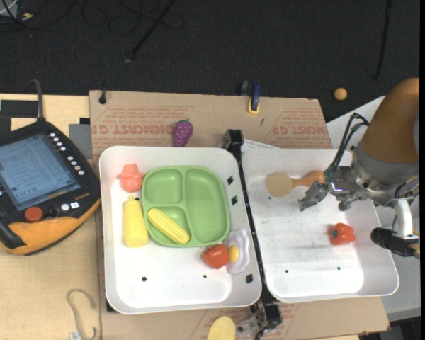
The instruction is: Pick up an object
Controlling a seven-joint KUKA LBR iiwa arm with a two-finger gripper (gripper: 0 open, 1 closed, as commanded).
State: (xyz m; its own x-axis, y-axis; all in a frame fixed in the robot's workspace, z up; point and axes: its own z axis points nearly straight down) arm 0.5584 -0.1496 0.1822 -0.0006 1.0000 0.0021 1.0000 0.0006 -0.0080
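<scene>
The right bin (319,278) holds a red toy pepper (342,234) near its right side. At its upper left lies a tan wooden spoon (279,184) with an orange handle (313,178). My gripper (327,200) hangs over the upper right part of this bin, just right of the handle's end and up-left of the pepper. Its two dark fingers (309,199) stand apart, open, with nothing between them.
The left bin (163,289) holds a green divided plate (198,204) with a toy corn cob (168,226), a yellow bottle (134,222), a pink toy (129,178), a red tomato (215,256) and a small yellow-white toy (235,250). Purple grapes (183,132) lie behind the bins. A control tablet (32,183) sits at left.
</scene>
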